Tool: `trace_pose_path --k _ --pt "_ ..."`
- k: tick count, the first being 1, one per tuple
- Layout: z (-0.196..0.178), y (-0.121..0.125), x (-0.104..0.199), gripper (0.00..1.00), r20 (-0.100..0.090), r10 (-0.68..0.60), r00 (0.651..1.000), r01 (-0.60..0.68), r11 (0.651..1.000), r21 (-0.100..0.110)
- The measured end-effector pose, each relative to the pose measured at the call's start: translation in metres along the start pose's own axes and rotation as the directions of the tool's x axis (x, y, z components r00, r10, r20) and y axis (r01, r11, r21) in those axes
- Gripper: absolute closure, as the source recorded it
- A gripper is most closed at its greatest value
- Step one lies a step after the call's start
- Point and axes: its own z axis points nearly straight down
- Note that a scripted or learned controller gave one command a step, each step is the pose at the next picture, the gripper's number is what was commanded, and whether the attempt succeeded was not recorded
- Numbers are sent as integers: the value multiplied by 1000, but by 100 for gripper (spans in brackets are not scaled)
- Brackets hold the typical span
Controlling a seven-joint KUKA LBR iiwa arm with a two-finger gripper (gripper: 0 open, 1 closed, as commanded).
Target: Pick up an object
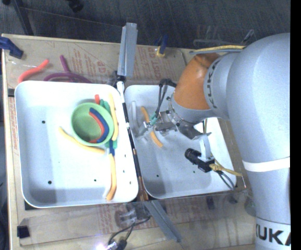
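— Looking down on the bench (61,48), where is the arm working?

— It is reaching in from the right, and the gripper (142,125) is hanging low over the left part of the right bin (181,189), close beside the wall that meets the left bin (40,184).

— Is the pincer gripping anything?

— The wrist is covering much of it, so I cannot tell whether it is open or closed, or whether it is clamping anything.

— Where is the thing to pick lying?

— Two orange bits are showing in the right bin. The far orange piece (144,114) is lying just on the far side of the gripper. The near orange piece (157,139) is lying on its near side, slanting toward the near right. Both are sitting just beside the gripper. I cannot tell if they are touching it, or if they are joining into one strip behind it.

— And what is the left bin holding?

— A green bowl (87,126) is sitting right of the middle, carrying a blue curved piece (104,120) and a red curved piece (95,138). A yellow strip (111,178) is running along the right wall toward the near edge. A paler yellow strip (73,138) is slanting out from under the bowl's near-left rim.

— Is anything lying outside the bins?

— A red strip (33,71) and a purple hose (67,77) are resting on the bench, just beyond the left bin's far wall.
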Motion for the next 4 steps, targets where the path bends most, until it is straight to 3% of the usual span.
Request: trace_pose_path --k 1,2,3,4 --pt "-10 0 0 100 1 -3 1000 3 1000 2" --pt "-10 0 0 0 1 -4 1000 4 1000 2" --pt "-19 0 0 100 2 -6 1000 6 1000 3" --pt "-19 0 0 0 2 -7 1000 7 1000 4"
